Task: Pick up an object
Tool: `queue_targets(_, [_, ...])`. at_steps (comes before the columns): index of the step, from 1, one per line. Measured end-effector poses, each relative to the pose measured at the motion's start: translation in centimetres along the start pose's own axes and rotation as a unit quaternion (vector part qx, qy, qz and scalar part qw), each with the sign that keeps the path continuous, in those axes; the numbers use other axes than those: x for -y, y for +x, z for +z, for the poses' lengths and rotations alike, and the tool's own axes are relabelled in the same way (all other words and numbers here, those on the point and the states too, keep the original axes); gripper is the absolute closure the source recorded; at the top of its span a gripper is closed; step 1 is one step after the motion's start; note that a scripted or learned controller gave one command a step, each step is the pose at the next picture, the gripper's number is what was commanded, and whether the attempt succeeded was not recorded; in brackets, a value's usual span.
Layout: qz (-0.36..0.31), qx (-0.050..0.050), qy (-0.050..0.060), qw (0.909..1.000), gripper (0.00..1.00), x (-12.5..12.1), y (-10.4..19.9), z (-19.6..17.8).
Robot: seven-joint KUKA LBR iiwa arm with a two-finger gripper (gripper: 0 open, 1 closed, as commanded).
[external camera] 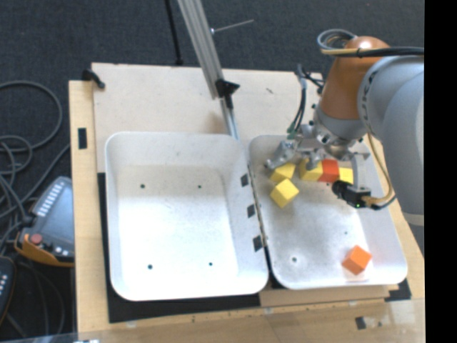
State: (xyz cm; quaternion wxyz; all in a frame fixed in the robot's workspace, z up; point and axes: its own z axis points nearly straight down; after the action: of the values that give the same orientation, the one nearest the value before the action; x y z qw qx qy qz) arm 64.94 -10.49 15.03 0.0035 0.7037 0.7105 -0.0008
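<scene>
**Gripper working among the blocks at the back of the right bin**

The grey arm (389, 113) with its orange band is reaching in from the right and leaning down over the right bin (314, 263). Its gripper (305, 159) is sitting low among a cluster of blocks near the bin's back edge; how far it is open, and whether it is gripping anything, cannot be told from this view. Touching or just beside it are lying a yellow block (284, 171), an orange-red block (329, 170) and another yellow piece (345, 175). A yellow cube (284, 192) is resting just in front of the cluster. An orange cube (357, 260) is lying well apart, near the front right corner. The left bin (121, 220) is sitting beside it on the desk (143, 98).
</scene>
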Motion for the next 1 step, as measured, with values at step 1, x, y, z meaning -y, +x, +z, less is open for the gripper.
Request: queue_targets(1, [0.003,-0.001,-0.005,1.0000,0.00,-1.10,-1.24,2.74])
